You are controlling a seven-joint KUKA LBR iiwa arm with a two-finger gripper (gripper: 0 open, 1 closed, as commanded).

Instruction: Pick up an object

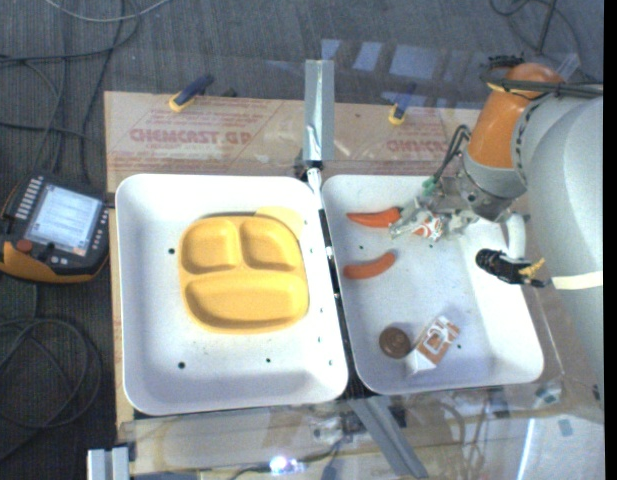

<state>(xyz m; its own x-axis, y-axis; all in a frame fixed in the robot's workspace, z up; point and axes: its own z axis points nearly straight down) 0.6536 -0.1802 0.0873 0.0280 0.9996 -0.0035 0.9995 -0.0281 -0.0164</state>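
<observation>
Gripper [428,223] sits low in the right bin [508,363], toward its 12 o'clock wall, arm entering from 3 o'clock. A small red-and-white packet [428,229] lies right at the gripper tip; cannot tell whether the fingers are released or clenched on it.

Right bin contents: one orange sausage [373,217] just at 9 o'clock of the gripper, a second sausage [369,265] at 7 o'clock of it, apart. Brown disc [394,342] and a small carton [434,343] side by side near the 6 o'clock wall.

Left bin [148,368]: yellow divided tray [244,272], centre. Handheld controller [50,228] on the floor at 9 o'clock of the bench.
</observation>
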